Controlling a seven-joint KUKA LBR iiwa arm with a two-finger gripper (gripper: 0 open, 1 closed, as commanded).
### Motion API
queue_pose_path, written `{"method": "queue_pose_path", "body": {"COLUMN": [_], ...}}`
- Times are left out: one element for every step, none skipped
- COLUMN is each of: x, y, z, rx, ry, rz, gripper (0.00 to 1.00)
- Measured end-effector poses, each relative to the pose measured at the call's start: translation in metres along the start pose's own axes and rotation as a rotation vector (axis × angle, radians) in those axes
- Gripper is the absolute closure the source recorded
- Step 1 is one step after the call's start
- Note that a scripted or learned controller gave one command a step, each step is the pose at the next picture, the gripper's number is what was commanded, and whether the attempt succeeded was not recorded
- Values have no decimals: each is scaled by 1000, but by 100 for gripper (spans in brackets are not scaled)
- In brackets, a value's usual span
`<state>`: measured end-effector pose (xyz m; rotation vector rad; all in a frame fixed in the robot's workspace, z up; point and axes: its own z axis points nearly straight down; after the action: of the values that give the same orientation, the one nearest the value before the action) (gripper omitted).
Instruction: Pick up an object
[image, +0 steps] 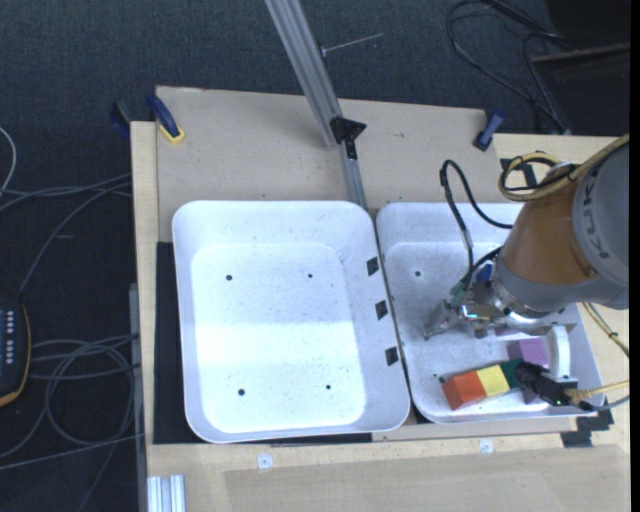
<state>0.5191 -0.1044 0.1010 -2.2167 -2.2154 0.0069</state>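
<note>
End effector (440, 322) low over right bin (420, 260), grip state unclear, cannot tell. Multicoloured block (480, 384) near front wall, just beside. Best: centre above block, descend straight, squeeze across narrow sides.

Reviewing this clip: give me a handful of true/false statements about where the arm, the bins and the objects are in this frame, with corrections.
1. The gripper is over the right bin. True.
2. A block with orange, yellow and green sections lies in the left bin. False: it lies in the right bin, near its front edge.
3. A purple object sits beside the arm in the right bin. True.
4. The multicoloured block is between the gripper's fingers. False: it lies apart from the gripper, nearer the bin's front.
5. A slanted metal pole crosses the bench above the bins. True.
</note>
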Motion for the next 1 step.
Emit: {"method": "queue_pose_path", "body": {"x": [0], "y": [0], "z": [2], "rx": [-5], "ry": [0], "rz": [-1], "gripper": [0]}}
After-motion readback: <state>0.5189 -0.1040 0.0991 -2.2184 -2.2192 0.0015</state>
